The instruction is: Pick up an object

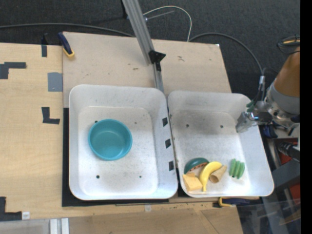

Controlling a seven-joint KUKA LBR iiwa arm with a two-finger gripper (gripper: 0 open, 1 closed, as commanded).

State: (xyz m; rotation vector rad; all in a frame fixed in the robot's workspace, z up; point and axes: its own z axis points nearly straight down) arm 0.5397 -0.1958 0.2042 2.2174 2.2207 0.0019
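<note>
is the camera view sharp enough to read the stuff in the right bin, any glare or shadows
Camera view: soft overall, no harsh glare; the right bin shows a dim grey smudge of shadow near its upper middle. The banana and green object read clearly; the pieces beside the banana blur together. The gripper at the bin's right rim is too blurred to read its fingers.

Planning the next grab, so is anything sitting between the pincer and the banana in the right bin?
Nothing visible does. The pincer sits at the right bin's far right edge, with bare bin floor between it and the banana.
</note>
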